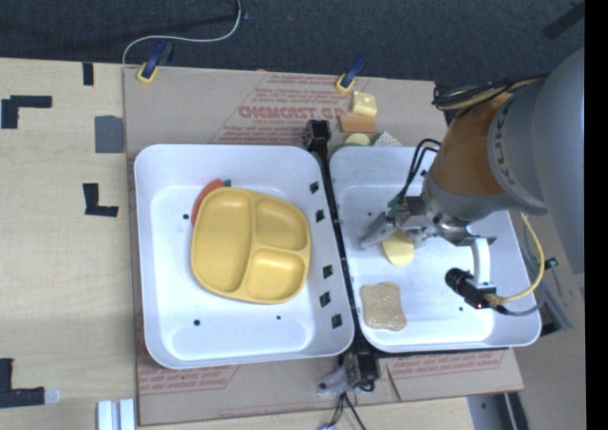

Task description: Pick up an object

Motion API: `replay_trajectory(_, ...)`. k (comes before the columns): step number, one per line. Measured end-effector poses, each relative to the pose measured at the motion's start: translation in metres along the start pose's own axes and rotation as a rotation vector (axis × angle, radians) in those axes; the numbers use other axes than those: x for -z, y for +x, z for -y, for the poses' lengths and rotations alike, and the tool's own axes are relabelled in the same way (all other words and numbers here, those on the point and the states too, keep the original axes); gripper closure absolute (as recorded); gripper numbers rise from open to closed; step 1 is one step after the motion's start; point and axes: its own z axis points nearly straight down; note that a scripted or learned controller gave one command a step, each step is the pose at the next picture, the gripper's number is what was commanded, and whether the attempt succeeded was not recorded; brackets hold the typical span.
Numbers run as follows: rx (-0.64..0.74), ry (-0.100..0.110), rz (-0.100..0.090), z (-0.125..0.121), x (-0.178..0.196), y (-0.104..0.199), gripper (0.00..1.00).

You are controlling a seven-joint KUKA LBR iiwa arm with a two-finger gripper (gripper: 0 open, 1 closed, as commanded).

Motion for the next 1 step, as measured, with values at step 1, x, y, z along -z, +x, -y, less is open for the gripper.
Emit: replay_trajectory(1, -0.002, -0.001, 0.0, 0.001, 0.0104, -0.0011, 1.0)
